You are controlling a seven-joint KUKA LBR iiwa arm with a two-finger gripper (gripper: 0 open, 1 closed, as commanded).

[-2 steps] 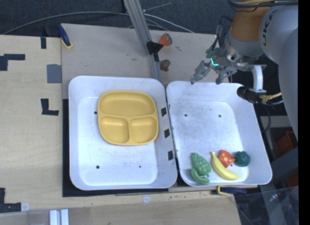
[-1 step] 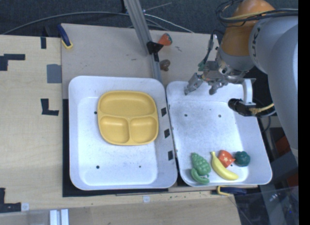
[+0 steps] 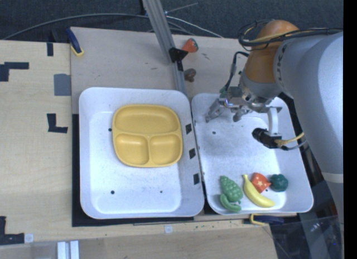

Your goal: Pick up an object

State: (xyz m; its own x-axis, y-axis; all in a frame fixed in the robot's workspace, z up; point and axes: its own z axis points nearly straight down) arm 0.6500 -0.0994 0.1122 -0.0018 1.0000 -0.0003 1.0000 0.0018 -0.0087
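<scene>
Yellow plastic, a divided tray [image 3: 147,134], sits in the left bin [image 3: 89,157], well off to my gripper's left. My gripper [image 3: 226,110] hangs spread and holding nothing over the far end of the right bin [image 3: 234,146]. Nothing is picked yet: the toy food, green vegetable [image 3: 230,190], banana [image 3: 256,193], red piece [image 3: 260,181] and dark green piece [image 3: 278,182], lies clustered at the near end, well apart from me.

Glossy plastic yellow tray [image 3: 147,134], matt wooden bench [image 3: 33,163].

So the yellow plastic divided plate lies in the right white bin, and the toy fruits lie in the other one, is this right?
Not quite: the camera view shows the yellow plastic divided plate in the left white bin. The toy fruits lie in the other one, the right bin.
</scene>
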